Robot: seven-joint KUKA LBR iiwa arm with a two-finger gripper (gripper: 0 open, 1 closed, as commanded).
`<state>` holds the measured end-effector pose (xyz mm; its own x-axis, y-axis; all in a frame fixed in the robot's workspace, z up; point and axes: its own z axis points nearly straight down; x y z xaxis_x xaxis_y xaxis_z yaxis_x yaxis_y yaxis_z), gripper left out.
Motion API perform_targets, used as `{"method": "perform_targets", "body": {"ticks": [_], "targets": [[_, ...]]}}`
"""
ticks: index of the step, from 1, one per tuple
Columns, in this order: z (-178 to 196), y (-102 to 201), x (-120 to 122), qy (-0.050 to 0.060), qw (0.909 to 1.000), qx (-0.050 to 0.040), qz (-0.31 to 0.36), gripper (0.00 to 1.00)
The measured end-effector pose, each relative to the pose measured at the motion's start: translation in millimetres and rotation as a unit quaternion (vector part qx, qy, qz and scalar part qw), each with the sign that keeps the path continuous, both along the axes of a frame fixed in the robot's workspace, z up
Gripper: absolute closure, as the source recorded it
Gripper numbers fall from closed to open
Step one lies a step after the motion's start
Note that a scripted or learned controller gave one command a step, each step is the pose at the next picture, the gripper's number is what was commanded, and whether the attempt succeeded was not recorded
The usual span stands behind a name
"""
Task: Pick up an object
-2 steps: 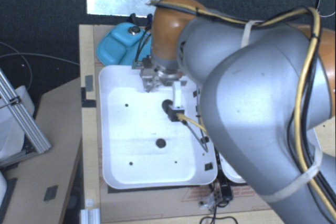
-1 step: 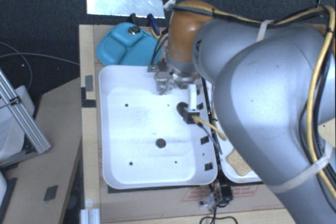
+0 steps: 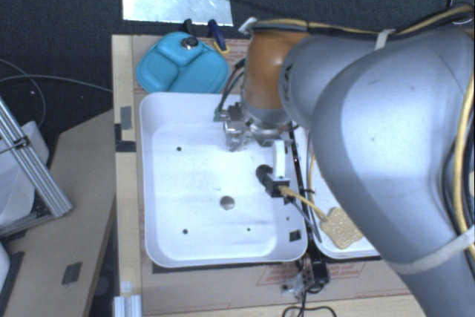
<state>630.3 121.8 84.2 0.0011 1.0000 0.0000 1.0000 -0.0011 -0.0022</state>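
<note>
Gripper (image 3: pixel 236 136) low over the far part of the left bin (image 3: pixel 171 182), its state not discernible; tan textured object (image 3: pixel 343 228) lies well apart in the right bin (image 3: pixel 347 254), near its front rim.

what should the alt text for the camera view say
A grey arm with an orange band reaches from the right over the far side of the left white bin. A small grey disc lies in that bin, a tan pad in the right bin, and a blue container sits behind.
</note>
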Motion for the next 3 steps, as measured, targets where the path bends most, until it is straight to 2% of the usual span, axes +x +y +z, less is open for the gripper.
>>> {"method": "perform_targets", "body": {"ticks": [1,2,3], "targets": [[13.9,30.4,-78.5,0.001,1.0000,0.0010,0.003,1.00],[1.4,44.6,-144.6,-0.002,1.0000,0.0013,0.001,1.00],[0.4,38.9,-77.4,-0.002,1.0000,0.0027,0.004,1.00]]}}
